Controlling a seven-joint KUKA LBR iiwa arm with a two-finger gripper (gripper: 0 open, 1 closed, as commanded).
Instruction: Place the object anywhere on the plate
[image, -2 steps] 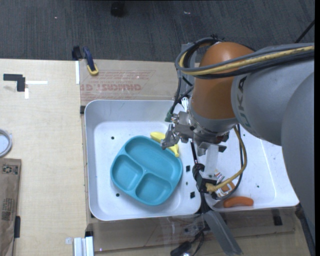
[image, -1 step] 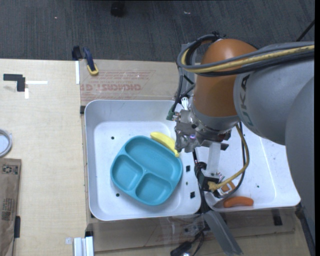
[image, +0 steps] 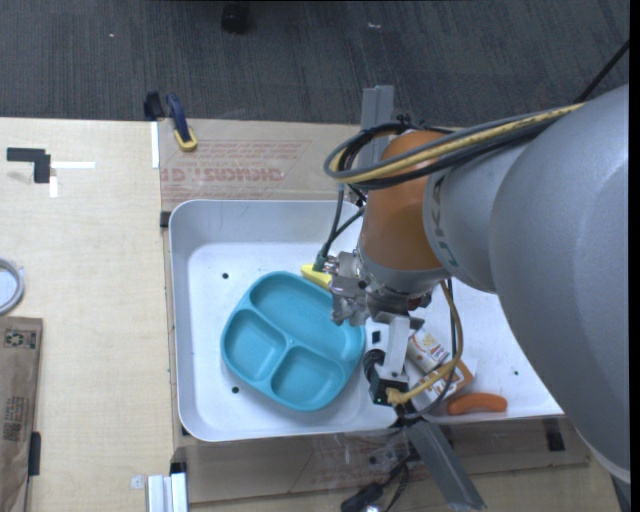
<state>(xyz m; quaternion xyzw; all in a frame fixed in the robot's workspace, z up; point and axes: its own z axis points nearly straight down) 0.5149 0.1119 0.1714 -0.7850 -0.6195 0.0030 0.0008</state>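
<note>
The grey arm with its orange band (image: 400, 215) was seen reaching in from the right, bent down over the shallow white bin (image: 200, 300), its wrist pointed steeply downward. The gripper (image: 345, 300) was held low above the right rim of the blue plastic three-compartment plate (image: 285, 345). Whether it was released or clenched could not be told. A small yellow object (image: 318, 272) was seen at the plate's upper right rim, just beside the gripper. An orange carrot-shaped item (image: 478, 404) and a white-and-orange packet (image: 430, 350) were found at the bin's right end.
</note>
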